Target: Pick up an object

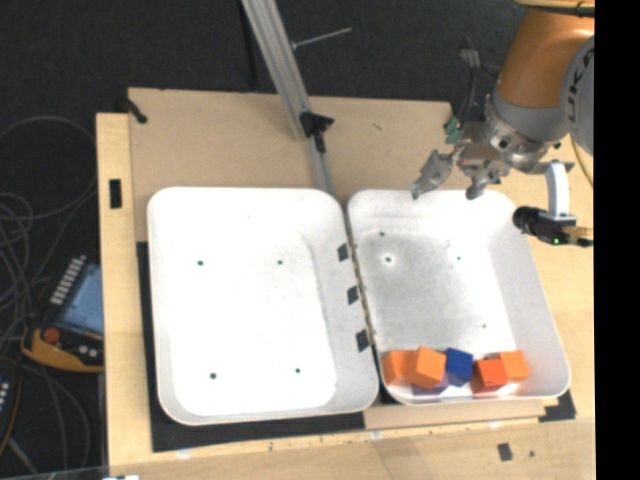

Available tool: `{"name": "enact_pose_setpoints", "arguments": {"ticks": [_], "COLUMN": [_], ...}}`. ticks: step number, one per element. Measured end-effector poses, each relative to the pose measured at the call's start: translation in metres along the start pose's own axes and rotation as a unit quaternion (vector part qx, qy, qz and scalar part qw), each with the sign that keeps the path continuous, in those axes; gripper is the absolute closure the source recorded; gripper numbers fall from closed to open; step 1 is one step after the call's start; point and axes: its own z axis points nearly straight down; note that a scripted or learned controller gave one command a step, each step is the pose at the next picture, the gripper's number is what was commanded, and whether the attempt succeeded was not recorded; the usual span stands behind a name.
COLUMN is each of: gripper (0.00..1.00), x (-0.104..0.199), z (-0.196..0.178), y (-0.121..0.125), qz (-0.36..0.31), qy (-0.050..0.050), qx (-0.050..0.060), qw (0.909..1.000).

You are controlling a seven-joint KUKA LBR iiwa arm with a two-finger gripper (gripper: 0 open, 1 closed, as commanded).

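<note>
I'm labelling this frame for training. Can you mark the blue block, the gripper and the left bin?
blue block (459,363): camera view, on its top face.
gripper (447,186): camera view, midway between its fingertips.
left bin (250,298): camera view, on its bare floor.

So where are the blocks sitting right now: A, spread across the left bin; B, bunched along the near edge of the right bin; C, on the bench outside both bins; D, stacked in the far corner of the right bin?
B: the orange and blue blocks sit in a row against the near wall of the right bin, well away from the gripper at its far rim.
</note>
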Motion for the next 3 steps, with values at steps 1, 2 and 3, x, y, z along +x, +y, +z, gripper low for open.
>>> {"name": "enact_pose_setpoints", "arguments": {"ticks": [1,2,3], "gripper": [0.00,0.00,0.00], "x": [-0.033,0.015,-0.082], "z": [0.036,0.076,0.057], "y": [-0.074,-0.122,-0.117], "qz": [0.002,-0.002,0.002], "qy": [0.000,0.002,-0.002], "qx": [0.005,0.005,0.000], "qw": [1.0000,1.0000,1.0000]}}
